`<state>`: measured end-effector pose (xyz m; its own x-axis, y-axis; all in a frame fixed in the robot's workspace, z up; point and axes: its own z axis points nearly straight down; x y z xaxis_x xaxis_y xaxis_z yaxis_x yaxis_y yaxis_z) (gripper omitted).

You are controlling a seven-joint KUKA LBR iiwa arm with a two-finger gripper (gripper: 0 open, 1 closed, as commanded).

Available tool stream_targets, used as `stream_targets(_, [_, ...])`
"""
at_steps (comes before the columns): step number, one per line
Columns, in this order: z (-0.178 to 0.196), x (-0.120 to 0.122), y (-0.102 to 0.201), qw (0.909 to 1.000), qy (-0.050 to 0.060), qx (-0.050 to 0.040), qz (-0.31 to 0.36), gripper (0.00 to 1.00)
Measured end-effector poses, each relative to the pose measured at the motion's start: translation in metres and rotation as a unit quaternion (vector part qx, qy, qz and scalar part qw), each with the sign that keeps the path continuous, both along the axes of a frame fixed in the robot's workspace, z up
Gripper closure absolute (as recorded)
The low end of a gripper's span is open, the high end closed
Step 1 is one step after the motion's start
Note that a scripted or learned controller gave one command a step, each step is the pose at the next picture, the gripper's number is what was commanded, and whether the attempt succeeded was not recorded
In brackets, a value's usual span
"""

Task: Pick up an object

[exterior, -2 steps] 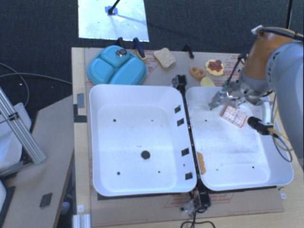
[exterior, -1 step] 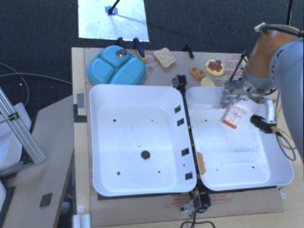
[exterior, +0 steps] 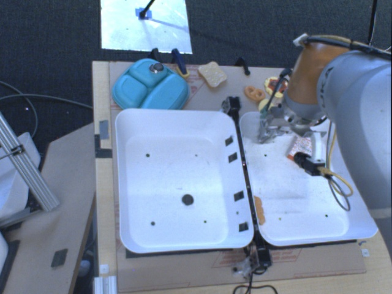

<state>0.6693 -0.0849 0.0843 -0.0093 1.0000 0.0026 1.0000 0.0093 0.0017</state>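
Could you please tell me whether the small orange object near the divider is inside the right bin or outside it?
Inside. The orange object lies on the floor of the right bin, against its left wall.

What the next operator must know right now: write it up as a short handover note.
Gripper: low over the far left corner of the right bin. I cannot tell whether it grips anything.
Things: a small dark round piece lies in the left bin. An orange piece lies against the right bin's left wall. A blue dish and a toast slice sit behind the bins.
Done: no pick confirmed.
Left: grasp one object and lift it.
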Motion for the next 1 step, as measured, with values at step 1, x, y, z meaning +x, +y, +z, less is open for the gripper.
stream_targets(1, [0.0021,-0.0627,-0.003,1.0,-0.001,-0.0013,-0.004,1.0])
